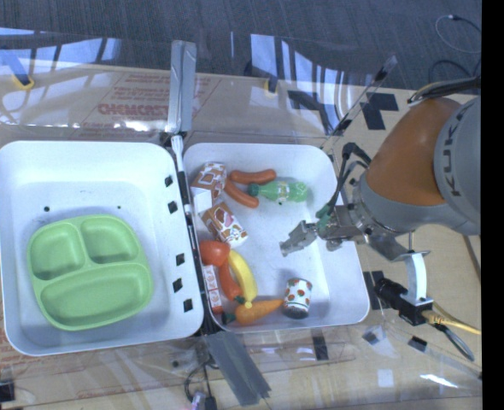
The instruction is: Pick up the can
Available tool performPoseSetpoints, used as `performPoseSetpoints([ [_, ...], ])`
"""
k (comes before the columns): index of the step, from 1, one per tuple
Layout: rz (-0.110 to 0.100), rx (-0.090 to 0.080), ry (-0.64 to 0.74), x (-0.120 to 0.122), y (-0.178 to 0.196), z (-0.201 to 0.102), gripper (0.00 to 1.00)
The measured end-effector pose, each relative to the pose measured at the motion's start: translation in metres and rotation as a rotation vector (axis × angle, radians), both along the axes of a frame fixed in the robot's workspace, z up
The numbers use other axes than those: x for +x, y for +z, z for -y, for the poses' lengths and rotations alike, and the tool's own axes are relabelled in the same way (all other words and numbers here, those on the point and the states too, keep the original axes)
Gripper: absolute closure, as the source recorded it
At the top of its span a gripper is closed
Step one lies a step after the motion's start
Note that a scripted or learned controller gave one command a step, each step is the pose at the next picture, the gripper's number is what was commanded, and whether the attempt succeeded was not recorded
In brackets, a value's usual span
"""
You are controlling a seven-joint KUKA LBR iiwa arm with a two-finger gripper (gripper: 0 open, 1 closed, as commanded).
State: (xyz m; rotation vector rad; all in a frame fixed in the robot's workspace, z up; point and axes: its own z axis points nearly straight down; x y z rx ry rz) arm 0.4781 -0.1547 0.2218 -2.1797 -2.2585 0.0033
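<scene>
The can (297, 297) is small, white with red spots, and stands near the front of the right bin (342, 293). My gripper (299, 238) hovers over the right-hand middle of that bin, above and slightly behind the can, apart from it. Its grey fingers point left and nothing shows between them. The arm with its orange band (414, 156) reaches in from the right.
The right bin also holds two sausages (248, 186), a green bottle (284, 191), two patterned cartons (225, 223), a tomato (214, 253), a banana (242, 276) and a carrot (256, 311) along its left and back. A green divided plate (90, 270) lies in the left bin (30, 165).
</scene>
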Motion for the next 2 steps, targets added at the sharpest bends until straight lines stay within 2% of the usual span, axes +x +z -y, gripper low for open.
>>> performPoseSetpoints([
  [1,0.0,0.0,0.081,-0.001,0.073,0.057,0.0],
  [2,-0.002,0.001,0.062,-0.002,-0.066,0.023,0.0],
])
